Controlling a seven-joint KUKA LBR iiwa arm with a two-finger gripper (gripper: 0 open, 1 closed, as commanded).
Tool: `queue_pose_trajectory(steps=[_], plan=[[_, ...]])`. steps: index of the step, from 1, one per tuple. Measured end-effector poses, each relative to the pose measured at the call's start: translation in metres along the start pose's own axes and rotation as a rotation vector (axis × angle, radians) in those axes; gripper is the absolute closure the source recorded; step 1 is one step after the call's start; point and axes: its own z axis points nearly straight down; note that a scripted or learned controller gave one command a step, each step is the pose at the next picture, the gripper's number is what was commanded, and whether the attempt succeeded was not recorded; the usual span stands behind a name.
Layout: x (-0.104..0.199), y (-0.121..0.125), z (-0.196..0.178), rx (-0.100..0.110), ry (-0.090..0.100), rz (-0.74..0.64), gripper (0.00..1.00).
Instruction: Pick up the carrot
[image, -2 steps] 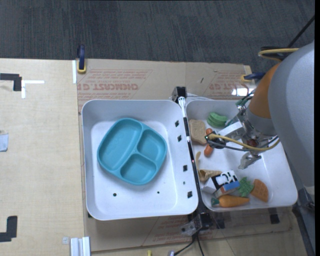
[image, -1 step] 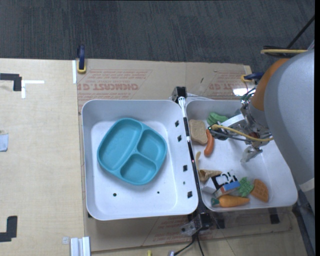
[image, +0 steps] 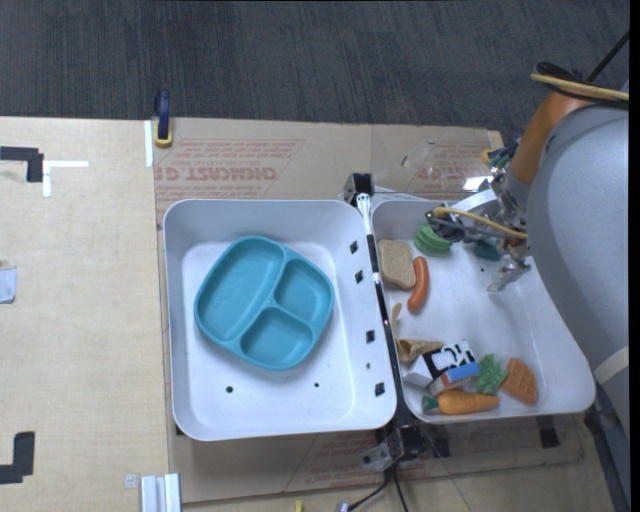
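Carrot (image: 467, 402), at right bin's (image: 470, 315) near edge, should be gripped across its width (gripper (image: 505, 265) state cannot be told).

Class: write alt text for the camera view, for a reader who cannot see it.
The carrot lies at the near end of the right bin among toy foods, while the gripper hangs over the bin's far end. The left bin holds a blue divided plate.
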Motion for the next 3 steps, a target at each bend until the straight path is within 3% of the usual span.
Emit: queue_pose_trajectory(steps=[1,2,3], plan=[[0.0,0.002,-0.049,-0.002,0.002,-0.061,0.0],[-0.047,-0.071,0.001,0.002,-0.003,-0.043,0.0],[-0.036,-0.026,0.0,-0.001,0.001,0.005,0.0]])
